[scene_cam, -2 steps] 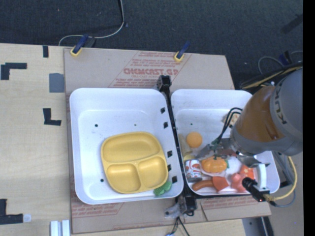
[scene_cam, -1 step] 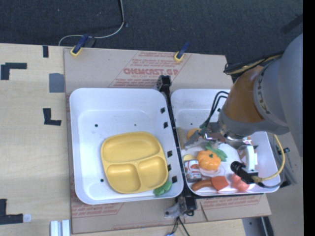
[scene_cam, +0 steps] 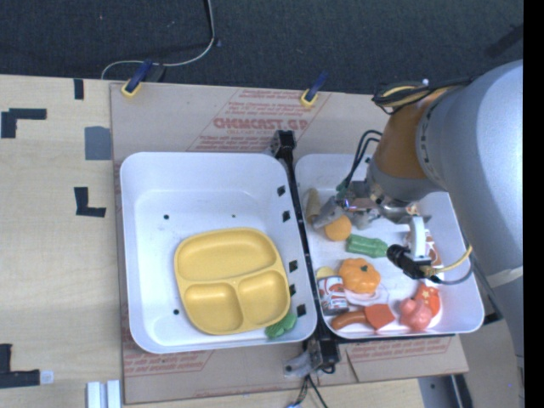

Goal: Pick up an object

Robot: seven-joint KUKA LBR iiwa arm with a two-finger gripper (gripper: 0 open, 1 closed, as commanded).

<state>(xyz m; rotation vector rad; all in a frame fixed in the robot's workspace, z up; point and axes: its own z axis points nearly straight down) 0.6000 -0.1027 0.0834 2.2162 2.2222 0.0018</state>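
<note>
Orange toy (scene_cam: 338, 228) lies just under the tool (scene_cam: 351, 212) in the right bin (scene_cam: 466, 300); finger state cannot be told.

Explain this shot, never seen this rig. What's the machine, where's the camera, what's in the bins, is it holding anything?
One camera, fixed above the bench, looks down at a slant. The grey mass with the orange band on the right is a robot arm; it reaches in from that side, and its gripper is low in the right bin.

Two shallow white bins sit side by side on a cardboard sheet. The left bin holds a yellow tray with three compartments, and a small green piece by the tray's near corner.

The right bin holds small toys: an orange piece just by the gripper, a green piece, an orange pumpkin-like toy, a small can, and red ones near the front.

Whether the gripper grips anything cannot be made out from this view.
</note>
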